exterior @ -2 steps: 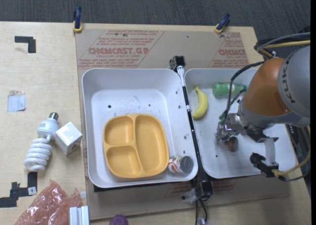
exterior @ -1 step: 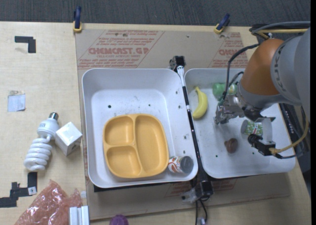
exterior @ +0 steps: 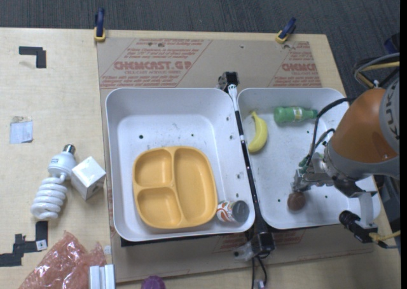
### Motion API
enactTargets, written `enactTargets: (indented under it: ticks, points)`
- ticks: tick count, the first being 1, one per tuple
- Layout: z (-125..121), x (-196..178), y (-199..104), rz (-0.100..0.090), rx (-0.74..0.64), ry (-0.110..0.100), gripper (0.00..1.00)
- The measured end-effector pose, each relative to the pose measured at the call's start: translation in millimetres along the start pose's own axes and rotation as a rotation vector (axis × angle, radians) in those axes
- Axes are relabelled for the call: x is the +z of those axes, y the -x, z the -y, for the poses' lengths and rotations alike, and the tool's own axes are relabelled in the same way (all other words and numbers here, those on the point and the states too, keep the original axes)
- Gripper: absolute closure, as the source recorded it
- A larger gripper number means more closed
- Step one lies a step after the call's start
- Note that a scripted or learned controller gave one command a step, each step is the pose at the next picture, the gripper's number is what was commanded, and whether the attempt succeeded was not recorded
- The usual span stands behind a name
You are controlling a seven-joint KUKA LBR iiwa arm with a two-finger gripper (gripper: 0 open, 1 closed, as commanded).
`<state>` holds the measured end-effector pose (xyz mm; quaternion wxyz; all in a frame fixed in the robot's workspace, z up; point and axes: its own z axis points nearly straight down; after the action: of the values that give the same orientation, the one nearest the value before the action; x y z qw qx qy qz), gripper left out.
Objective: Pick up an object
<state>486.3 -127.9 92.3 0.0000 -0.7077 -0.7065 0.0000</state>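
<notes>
Arm [exterior: 372, 132] reaches in from the right over the right bin [exterior: 280, 215], wrist bent down toward its floor. We see the gripper [exterior: 300, 186] just above a small brown object [exterior: 296, 202] near the bin's front. How wide it stands, or whether it touches the object, we cannot tell. Farther back lie a banana [exterior: 257, 133] and a green bottle [exterior: 294, 114].

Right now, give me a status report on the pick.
Gripper low in right white bin, over small brown round object. Grasp unconfirmed. Yellow banana, green bottle well clear.
</notes>
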Motion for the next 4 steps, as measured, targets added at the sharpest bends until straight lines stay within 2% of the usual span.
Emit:
enactTargets:
  ticks: [1,2,3,4]
  points:
    - [-60.3,-91.5,48.8,0.002,-0.003,0.002,0.00]
    - [-95.0,-95.5,94.3,0.002,-0.002,0.001,0.00]
    - [-172.6,-20.0,94.0,0.002,-0.004,0.002,0.00]
    - [-171.5,0.1,63.5,0.001,-0.004,-0.006,0.00]
